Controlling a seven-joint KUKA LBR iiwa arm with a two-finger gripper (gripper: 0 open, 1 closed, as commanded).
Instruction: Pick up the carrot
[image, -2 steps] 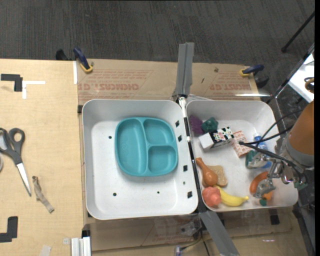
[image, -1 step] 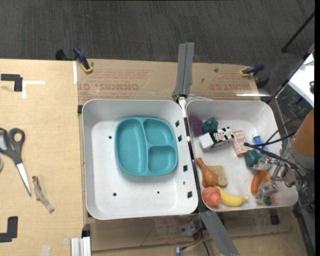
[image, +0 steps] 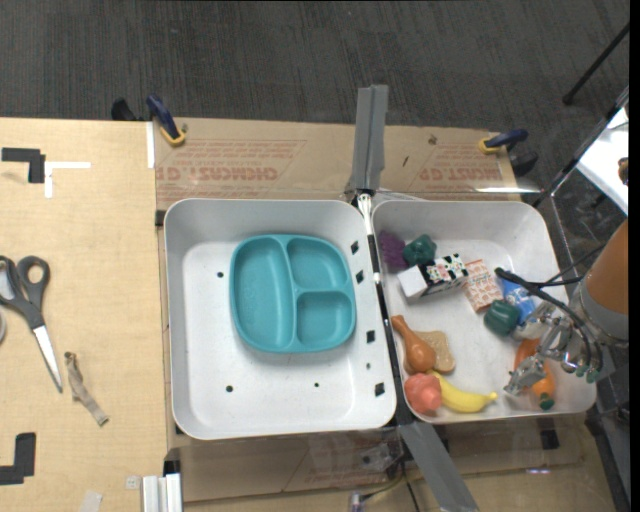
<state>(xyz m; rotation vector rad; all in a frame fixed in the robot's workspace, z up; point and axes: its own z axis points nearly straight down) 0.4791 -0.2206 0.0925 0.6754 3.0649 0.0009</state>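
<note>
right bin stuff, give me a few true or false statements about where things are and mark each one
1. The carrot lies in the right bin, near its right edge. True.
2. The gripper hangs over the left bin. False: it is over the right bin, down at the carrot.
3. The teal divided plate sits in the left bin. True.
4. The banana rests on the teal plate. False: it lies in the right bin near the front wall, beside a red fruit.
5. Scissors lie on the bench outside both bins. True.
</note>
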